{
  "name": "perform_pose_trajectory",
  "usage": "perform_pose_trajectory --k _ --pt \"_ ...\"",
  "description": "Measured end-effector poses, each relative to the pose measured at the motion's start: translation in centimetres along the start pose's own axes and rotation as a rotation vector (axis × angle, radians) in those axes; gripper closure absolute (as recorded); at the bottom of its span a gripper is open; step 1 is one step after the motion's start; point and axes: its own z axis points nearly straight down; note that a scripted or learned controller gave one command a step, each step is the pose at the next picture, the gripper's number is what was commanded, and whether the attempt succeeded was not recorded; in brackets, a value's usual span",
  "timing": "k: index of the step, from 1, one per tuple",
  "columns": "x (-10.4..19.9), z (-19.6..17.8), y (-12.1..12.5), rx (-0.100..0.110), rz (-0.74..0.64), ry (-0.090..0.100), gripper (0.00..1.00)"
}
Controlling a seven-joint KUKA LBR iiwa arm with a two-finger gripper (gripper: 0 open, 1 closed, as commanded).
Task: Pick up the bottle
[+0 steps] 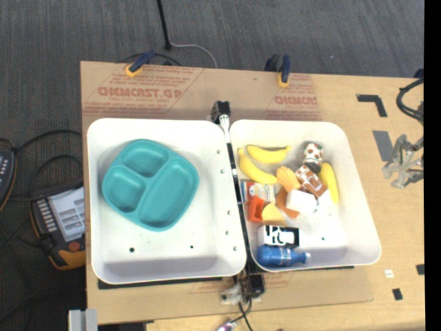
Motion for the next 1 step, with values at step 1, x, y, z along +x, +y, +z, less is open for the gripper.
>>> perform_pose_trajectory --k 1 --pt "0.89 1.56 0.21 -0.01 -0.333 0.015 1.0"
